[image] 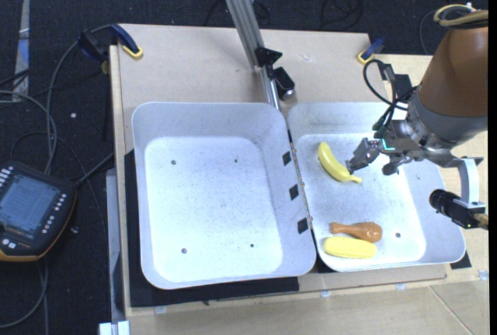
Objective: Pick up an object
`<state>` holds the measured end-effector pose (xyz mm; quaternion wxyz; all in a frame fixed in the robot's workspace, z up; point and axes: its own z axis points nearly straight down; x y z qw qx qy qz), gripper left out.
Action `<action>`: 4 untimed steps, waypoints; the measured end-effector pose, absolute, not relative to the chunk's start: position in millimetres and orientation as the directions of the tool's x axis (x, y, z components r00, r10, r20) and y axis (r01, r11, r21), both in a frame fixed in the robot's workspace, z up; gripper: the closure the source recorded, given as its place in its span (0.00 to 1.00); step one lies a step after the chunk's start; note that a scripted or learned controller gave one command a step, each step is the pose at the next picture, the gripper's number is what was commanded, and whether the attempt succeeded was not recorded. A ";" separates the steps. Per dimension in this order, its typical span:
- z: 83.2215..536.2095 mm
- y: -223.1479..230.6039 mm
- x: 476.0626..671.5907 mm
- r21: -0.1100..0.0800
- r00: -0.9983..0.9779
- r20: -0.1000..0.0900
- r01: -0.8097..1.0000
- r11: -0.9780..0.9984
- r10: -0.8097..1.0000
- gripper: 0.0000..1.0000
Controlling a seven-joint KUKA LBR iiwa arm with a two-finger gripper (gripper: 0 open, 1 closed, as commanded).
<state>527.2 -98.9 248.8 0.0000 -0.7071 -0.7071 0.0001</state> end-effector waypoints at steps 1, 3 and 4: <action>248.8 -98.9 527.2 0.000 0.000 0.000 1.000 0.000 1.000 0.00; 135.6 -106.0 532.5 -0.006 0.000 0.001 1.000 0.000 1.000 0.00; 93.9 -106.1 531.8 -0.002 0.000 0.000 1.000 0.000 1.000 0.00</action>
